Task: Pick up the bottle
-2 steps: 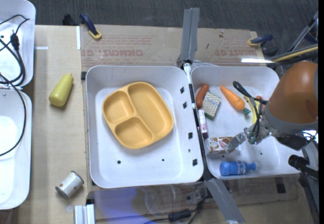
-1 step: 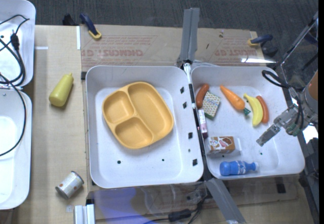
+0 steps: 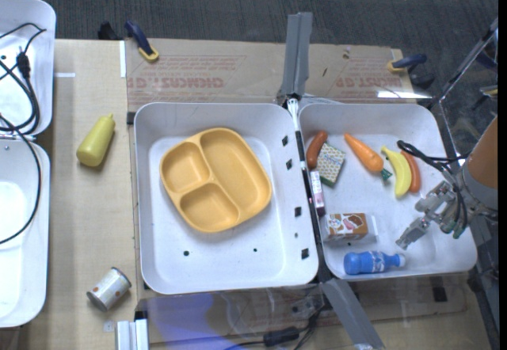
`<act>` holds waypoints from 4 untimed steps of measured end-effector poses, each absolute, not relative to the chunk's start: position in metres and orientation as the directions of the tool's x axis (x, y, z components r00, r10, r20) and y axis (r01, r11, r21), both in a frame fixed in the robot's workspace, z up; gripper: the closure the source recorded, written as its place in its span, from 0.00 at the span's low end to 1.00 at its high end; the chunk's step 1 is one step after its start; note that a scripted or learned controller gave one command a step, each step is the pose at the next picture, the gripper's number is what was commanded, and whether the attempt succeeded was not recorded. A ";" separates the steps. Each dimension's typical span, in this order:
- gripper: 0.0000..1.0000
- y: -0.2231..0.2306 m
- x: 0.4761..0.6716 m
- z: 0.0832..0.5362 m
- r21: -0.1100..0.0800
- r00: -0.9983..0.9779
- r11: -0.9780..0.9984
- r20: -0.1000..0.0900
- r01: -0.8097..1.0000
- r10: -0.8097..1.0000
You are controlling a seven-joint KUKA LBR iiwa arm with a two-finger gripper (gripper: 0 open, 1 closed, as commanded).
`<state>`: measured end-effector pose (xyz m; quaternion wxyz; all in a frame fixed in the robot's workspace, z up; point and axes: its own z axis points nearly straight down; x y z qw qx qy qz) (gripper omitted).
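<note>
Yellow plastic, a squeeze bottle (image 3: 96,141) lies on the bare wooden counter (image 3: 95,214) left of the bins, and a small silver can (image 3: 108,288) lies on its side nearer the front edge. The left white bin (image 3: 150,261) holds a yellow three-section plate (image 3: 215,179), set slightly askew. Just over the divider, the right white bin (image 3: 432,123) carries a reddish sausage (image 3: 315,149) beside a small green patterned packet (image 3: 330,163), then an orange carrot (image 3: 364,154) and a yellow banana (image 3: 398,172) with a red-orange strip along its outer side. Below these sits a small brown-and-white carton (image 3: 348,226). The blue plastic bottle with a white label (image 3: 373,262) lies on its side near the front wall of the right bin, cap end to the right. The grey metal hand (image 3: 420,226) hangs just above and to the right of the bottle's cap end, apart from it; whether its fingers are spread or closed I cannot tell, and nothing is seen between them.
</note>
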<state>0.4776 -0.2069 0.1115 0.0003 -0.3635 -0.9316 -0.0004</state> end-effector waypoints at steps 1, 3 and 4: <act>0.00 -0.219 0.533 0.092 0.002 -0.771 0.771 -0.002 0.637 0.637; 0.00 -0.167 0.479 0.093 0.003 -0.700 0.700 -0.005 0.715 0.715; 0.00 -0.156 0.478 0.091 0.000 -0.609 0.609 0.001 0.793 0.793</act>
